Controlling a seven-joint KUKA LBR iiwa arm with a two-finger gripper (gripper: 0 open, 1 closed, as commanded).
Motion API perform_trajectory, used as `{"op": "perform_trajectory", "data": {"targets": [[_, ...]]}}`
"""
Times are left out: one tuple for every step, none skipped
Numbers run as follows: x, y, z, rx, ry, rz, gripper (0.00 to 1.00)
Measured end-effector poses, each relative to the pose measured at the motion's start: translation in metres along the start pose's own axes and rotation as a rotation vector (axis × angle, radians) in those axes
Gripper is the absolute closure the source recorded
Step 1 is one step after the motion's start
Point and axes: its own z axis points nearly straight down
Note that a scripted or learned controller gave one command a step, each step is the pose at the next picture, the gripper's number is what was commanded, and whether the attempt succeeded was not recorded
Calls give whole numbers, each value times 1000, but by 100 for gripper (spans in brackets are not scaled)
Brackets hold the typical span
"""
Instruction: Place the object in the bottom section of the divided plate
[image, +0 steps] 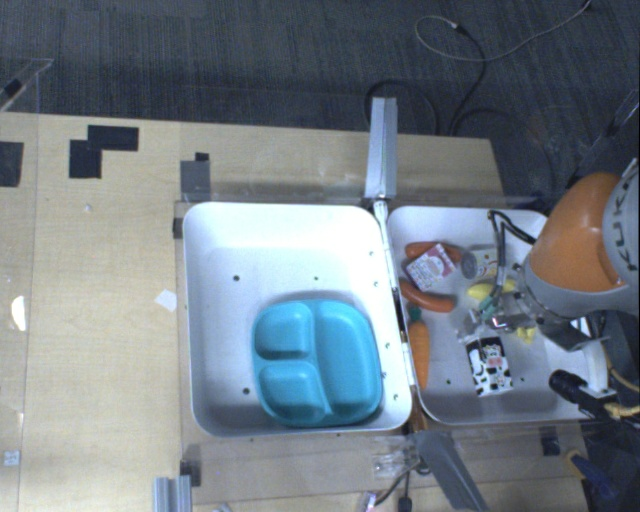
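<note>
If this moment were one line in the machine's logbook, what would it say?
gripper: over right bin, among items | blue divided plate: left bin, sections bare | carrot: right bin, left wall | placing: not yet done

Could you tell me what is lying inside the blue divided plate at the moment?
The blue divided plate in the left bin shows bare blue sections with nothing lying in any of them. None of it is covered. The gripper is over the right bin, among its items.

Quick count: two white bins (200, 300) side by side, one blue divided plate (318, 362) (three sections), one carrot (419, 353), one sausage (432, 297), one red-and-white packet (432, 266), one black-and-white carton (489, 365), and one yellow thing (481, 293).
</note>
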Motion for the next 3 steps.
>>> {"op": "perform_trajectory", "data": {"targets": [[0,0,0,-1,0,0,0],[-34,39,-22,0,0,528,0],[-76,85,-88,-2,-1,511,0]]}}
